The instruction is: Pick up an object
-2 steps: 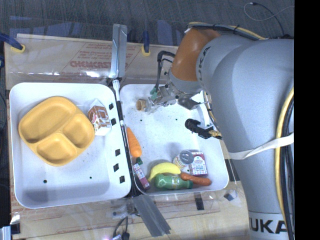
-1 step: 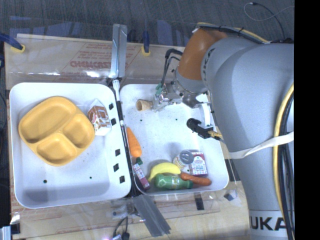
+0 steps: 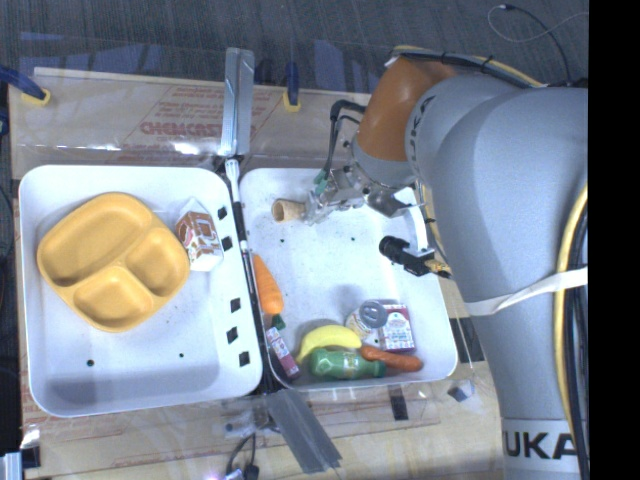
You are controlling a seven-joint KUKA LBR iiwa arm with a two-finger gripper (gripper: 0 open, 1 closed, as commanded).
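Loomed large over the right side: grey arm (image 3: 500, 228), orange band (image 3: 385, 108) above the wrist, reaching leftward across the right bin (image 3: 340, 263). Ended in the gripper (image 3: 324, 200), low over that bin's far-left part. Could not tell whether clenched or released; too small and cluttered there. Saw nothing plainly held.

Just left of the gripper lay a tan cone (image 3: 288, 209) on its side on the bin floor, wide end leftward. Touching the gripper or merely close: could not tell.

Along the right bin's left wall lay a carrot (image 3: 267, 286), and nearer, a small bottle (image 3: 282, 351). Crowded in the near corner: yellow fruit (image 3: 330, 339), green bottle (image 3: 345, 365) lying flat, second carrot (image 3: 392, 359), round can (image 3: 373, 315), and a red-label box (image 3: 399, 330), all touching or nearly so, well apart from the gripper.

In the left bin (image 3: 130, 368) sat a yellow divided plate (image 3: 110, 258), with a small carton (image 3: 198, 236) just beside its right edge, near the wall between the bins.
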